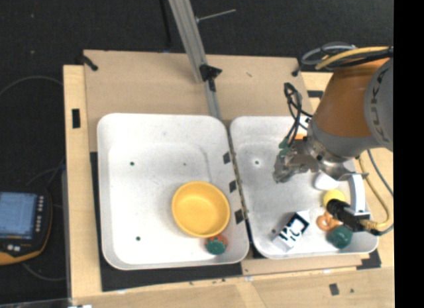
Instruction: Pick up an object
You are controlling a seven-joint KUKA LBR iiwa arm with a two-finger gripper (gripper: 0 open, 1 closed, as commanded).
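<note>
Arm [348, 111] comes in from the right of the frame, orange band visible, bent over the right bin [258, 141]. Gripper [285, 167] sits over the upper middle of that bin, above bare white floor; can't tell whether it's apart or together from this angle, too dark and small. Nothing seen held in it.

Candidate objects in the right bin, all along the lower part: black-and-white box [291, 229] lower centre, lying tilted, well below the gripper; small orange thing [324, 221] to its right; teal thing [341, 237] just beside the orange one, lower right corner of the bin. The orange and teal things are close, contact not clear.

Left bin [146, 161]: yellow bowl [201, 208] upright, opening up, in the lower right part near the divide between the bins. Small green-and-red thing [216, 245] just below the bowl at the bin's lower right corner, shape too small to tell.

Both bins rest side by side, edges touching, on a tan surface [152, 81]. Metal pole [189, 28] runs from top centre of the frame down toward the seam between the bins. Handheld pendant [20, 224] with blue screen sits at the lower left of the frame, off the surface
</note>
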